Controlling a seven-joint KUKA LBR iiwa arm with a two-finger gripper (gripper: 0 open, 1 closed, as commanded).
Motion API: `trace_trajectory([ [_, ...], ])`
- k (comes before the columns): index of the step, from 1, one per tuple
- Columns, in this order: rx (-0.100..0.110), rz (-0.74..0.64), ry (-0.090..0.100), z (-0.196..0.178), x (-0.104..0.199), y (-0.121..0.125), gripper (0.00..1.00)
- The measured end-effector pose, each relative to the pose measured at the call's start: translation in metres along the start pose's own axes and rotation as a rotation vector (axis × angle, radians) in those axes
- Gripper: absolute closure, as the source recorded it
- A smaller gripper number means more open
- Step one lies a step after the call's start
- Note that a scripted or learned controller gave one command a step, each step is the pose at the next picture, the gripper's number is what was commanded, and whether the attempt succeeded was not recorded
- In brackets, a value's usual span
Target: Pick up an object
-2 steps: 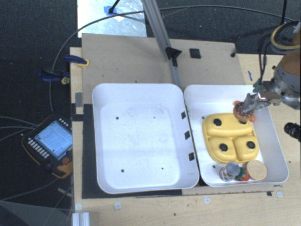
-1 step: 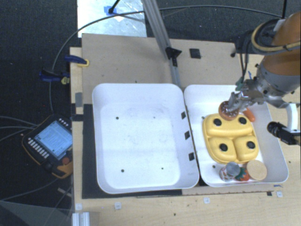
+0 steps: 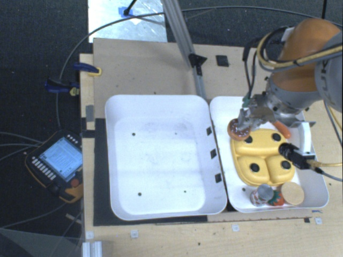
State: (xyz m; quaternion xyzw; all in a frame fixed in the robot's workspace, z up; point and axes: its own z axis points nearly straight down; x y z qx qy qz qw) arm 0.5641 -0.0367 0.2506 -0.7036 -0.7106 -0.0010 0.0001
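Note:
The right bin (image 3: 221,143) holds the objects. A large yellow plastic piece (image 3: 260,151) with black dots lies in its middle. At the piece's upper left corner lies a brown and pink ring (image 3: 237,129), like a doughnut. My gripper (image 3: 246,120) hangs straight over that ring, reaching down from the grey and orange arm at the upper right. An orange stick-like thing (image 3: 282,128) pokes out from under the wrist on the right. Near the bin's front edge stand a small grey and red can-like item (image 3: 262,195) and a tan round disc (image 3: 292,194).
The left bin (image 3: 115,143) sits beside the right one, sharing a ridge with black clips (image 3: 213,153). A metal pole (image 3: 179,31) slants up behind the bins. A teach pendant (image 3: 56,162) lies off the bench to the left.

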Motion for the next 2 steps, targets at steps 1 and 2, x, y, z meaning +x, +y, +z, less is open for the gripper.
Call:
trace_trajectory([
  [1, 0.001, -0.001, 0.001, 0.014, 0.055, 0.008, 1.0],
  [2, 0.002, 0.0, 0.001, 0.025, 0.11, 0.001, 1.0],
])
